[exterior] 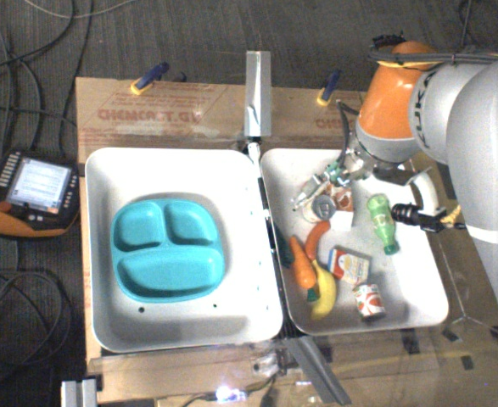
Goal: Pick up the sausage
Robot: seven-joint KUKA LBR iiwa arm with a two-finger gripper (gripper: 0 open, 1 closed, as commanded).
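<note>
Sausage point(317, 235) lies ungrasped in the right bin point(431, 299), while the gripper point(327, 190) hovers just above it, its pincer state impossible to tell.

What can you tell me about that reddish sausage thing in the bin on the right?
The reddish-orange sausage is a short, smooth, slightly curved cylinder that looks like glossy plastic. It lies flat on the floor of the right white bin, slanting from upper right to lower left. Its lower end sits close to the orange carrot; whether they touch is unclear. The robot's metal gripper hangs just above its upper end, not holding it.
</note>
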